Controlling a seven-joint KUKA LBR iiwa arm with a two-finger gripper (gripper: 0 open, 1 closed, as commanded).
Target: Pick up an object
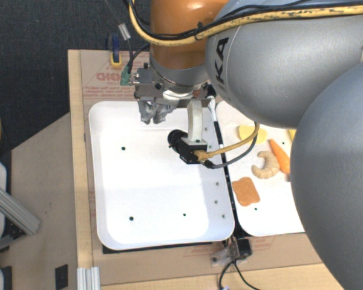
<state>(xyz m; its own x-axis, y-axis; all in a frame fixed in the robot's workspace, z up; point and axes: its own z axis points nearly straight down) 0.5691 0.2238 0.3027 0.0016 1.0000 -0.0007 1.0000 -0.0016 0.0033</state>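
Item, near: pale wooden-looking counter [85, 162] carrying two shallow white plastic bins side by side.

Item: left white bin [145, 222], smooth, matte, rounded corners, a few small dark dots on its floor.

Item: right white bin [272, 219], much of it under the arm. Candidate objects lie here: a flat, orange-brown, rounded-square piece like toast [246, 192], nearest; a curled, pale, ridged shrimp-shaped piece [266, 166] just beyond it; a slim, smooth orange carrot-shaped piece [280, 156] touching or just beside the shrimp; a yellow piece [248, 130] farther back, partly hidden.

Item, far: grey metal end effector [152, 115] below the orange wrist band, hanging over the far edge of the left bin, well apart from all objects. Whether its fingers are open or closed cannot be told; nothing shows between them.

Handling note, as judgement: the pick has not begun. The end effector should cross to the right bin; the shrimp's raised, curved body looks easier to grip than the flat toast piece.
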